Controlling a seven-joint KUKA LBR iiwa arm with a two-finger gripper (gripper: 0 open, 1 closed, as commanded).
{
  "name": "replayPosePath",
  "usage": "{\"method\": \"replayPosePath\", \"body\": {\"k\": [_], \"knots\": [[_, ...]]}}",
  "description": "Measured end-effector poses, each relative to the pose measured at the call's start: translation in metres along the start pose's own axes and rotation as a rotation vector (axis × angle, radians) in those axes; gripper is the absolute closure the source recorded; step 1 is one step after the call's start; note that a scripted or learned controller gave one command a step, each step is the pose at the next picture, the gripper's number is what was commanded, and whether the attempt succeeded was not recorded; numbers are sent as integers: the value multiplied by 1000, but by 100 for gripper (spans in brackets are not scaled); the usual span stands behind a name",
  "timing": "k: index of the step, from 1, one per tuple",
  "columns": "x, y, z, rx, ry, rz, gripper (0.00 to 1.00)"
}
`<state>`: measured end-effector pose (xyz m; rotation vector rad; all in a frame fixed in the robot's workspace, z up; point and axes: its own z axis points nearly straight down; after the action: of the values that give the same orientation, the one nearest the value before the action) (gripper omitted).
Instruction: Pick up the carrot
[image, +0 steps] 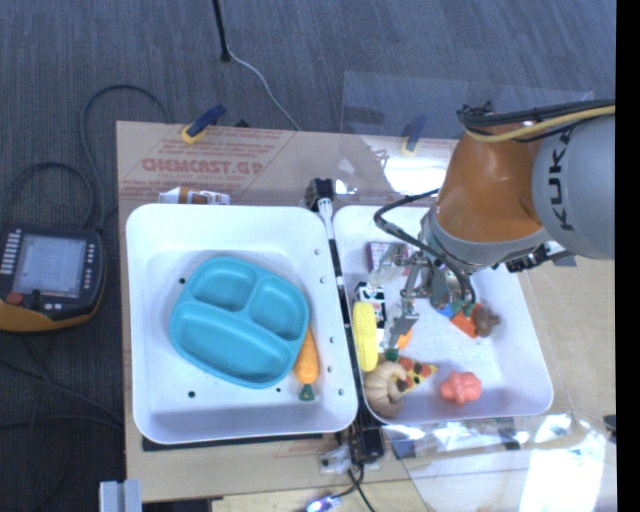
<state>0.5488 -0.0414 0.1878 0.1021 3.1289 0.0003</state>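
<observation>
Orange, with a green tip, the carrot (307, 364) lies in the left bin (150, 240), squeezed between the blue sectioned plate (240, 318) and the bin's right wall, touching the plate's edge. Open white floor remains only toward the bin's near edge. The gripper (425, 292) hangs over the right bin (525, 350), well apart from the carrot, fingers spread with nothing between them. Below it crowd a corn cob (365, 335) along the dividing wall, a pizza slice (420, 374) and a pink piece (460, 387).
</observation>
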Motion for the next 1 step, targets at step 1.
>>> {"method": "replayPosePath", "body": {"k": [1], "knots": [[1, -31, 4, 2, 8, 190, 0]]}}
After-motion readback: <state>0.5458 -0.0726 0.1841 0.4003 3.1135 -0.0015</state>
